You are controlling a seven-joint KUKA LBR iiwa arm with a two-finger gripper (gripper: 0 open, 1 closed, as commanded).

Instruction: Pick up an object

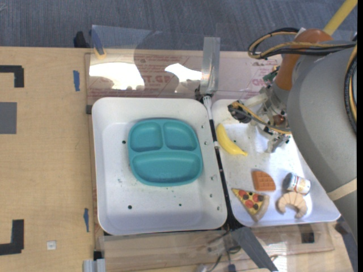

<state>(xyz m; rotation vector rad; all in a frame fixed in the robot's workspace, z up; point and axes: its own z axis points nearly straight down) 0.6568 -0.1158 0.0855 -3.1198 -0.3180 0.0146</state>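
Note:
My gripper (274,142) hangs low over the back of the right bin (321,207), under the grey arm with its orange band. A yellow banana (228,141) lies to its left, near the wall between the two bins. Toward the front lie an orange waffle piece (263,180), a pizza slice (252,201), a croissant (294,204) and a small can (296,183) on its side. Nothing shows in the gripper, and it stands apart from all of these.
The left bin (108,169) holds a teal divided plate (165,151) at its middle. A clear plastic screen (147,67) stands behind both bins. Brown bench surface (39,152) lies to the left. The arm's bulk covers the right bin's right side.

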